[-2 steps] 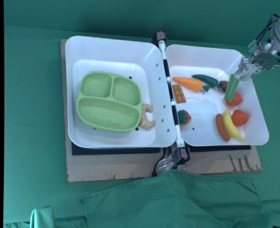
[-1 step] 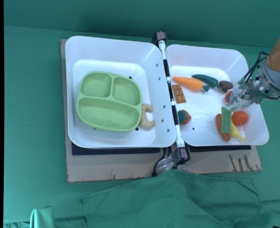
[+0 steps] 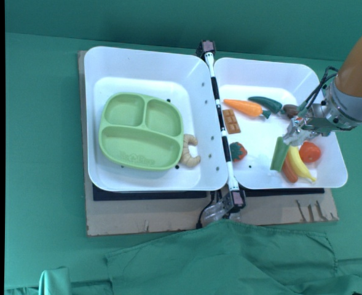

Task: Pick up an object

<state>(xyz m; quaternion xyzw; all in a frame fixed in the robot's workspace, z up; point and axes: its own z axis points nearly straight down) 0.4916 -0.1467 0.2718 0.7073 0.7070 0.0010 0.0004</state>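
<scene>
Toys crowd the right white bin's (image 3: 254,66) right-hand end: a yellow plastic banana (image 3: 300,165), a light green strip-shaped piece (image 3: 279,154), an orange-red pepper-shaped toy (image 3: 289,171) and a round red tomato toy (image 3: 310,152) lie packed together near the front right corner, with the gripper (image 3: 297,129) just above them; whether its fingers are open or closed on anything cannot be told. Open floor remains mid-bin, between a strawberry toy (image 3: 238,151) by the divider edge and an orange carrot toy (image 3: 244,107) toward the back. The left bin (image 3: 144,63) carries a light green divided plate (image 3: 142,131) with a tan croissant toy (image 3: 190,151) at its front right edge.
</scene>
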